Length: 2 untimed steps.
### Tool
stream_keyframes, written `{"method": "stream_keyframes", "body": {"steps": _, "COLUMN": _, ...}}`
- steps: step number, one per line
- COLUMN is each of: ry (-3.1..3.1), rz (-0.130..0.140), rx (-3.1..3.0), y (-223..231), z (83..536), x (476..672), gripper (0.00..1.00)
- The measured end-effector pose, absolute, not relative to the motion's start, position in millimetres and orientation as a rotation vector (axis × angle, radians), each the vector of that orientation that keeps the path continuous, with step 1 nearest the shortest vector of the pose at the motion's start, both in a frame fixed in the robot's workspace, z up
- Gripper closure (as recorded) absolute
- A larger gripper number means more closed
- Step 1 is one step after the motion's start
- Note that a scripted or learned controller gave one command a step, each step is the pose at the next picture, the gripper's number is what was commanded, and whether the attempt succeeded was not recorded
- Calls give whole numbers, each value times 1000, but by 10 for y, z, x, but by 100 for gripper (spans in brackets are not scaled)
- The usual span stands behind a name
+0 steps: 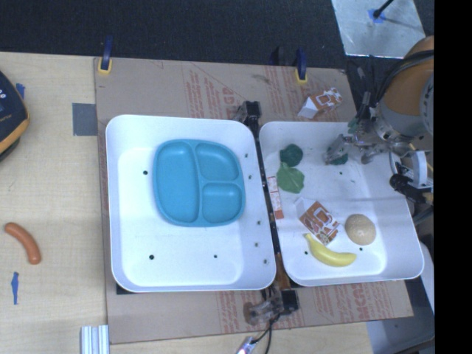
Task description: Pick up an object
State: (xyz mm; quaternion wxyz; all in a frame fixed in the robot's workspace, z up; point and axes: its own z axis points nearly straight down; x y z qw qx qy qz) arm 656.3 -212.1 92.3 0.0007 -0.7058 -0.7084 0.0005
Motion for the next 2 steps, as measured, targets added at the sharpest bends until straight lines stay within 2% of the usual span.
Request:
{"method": "stream_keyframes", "body": {"steps": 1, "ry": -2225, "rz": 4, "rx": -2214, "y": -1906, "z": 921, "x": 6562, "gripper": 0}}
{"method": "stream_keyframes", "body": {"steps": 2, "ry": -2224, "rz": 2, "rx": -2218, "y": -2117, "z": 923, "x": 6564, "gripper": 0}}
